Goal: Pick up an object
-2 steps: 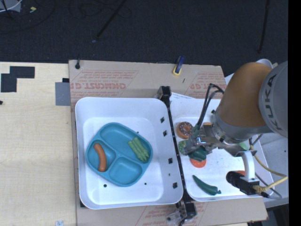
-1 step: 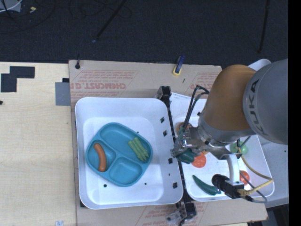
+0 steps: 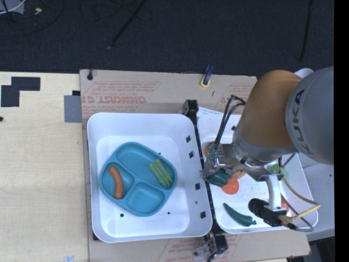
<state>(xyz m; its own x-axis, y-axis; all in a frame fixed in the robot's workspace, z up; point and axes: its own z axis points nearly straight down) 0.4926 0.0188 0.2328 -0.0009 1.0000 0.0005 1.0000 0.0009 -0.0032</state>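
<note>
Left white shallow bin point(image 3: 98, 146): blue divided plastic plate point(image 3: 138, 179) carrying an orange sausage-shaped piece point(image 3: 115, 181) and green bean pods point(image 3: 160, 171). Right white bin point(image 3: 305, 190): orange round piece point(image 3: 231, 186), dark teal pepper-shaped object point(image 3: 238, 214) near the front wall. Grey arm's gripper point(image 3: 218, 173) low at the bin's left side; claw state cannot be told.

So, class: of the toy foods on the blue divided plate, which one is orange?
The orange sausage, lying in the blue divided plate's left compartment; the green beans lie in its right compartment.
</note>
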